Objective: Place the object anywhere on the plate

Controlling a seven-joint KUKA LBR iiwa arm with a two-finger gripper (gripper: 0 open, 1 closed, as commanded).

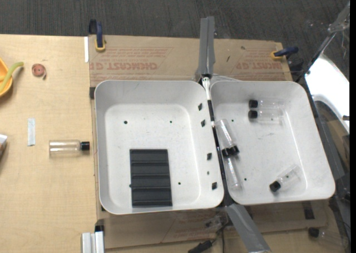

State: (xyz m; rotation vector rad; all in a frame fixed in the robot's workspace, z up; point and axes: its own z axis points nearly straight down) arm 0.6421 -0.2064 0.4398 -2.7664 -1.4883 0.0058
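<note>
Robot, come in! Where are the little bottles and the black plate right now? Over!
Black plate flat in left bin, nothing on it. Small clear bottles lying in right bin, none moved yet. One more bottle out on the bench.

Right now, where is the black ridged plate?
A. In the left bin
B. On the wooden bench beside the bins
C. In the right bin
A. The dark ridged plate lies flat on the floor of the left bin, near its front wall; the right bin holds clear bottles with black caps instead.
</note>
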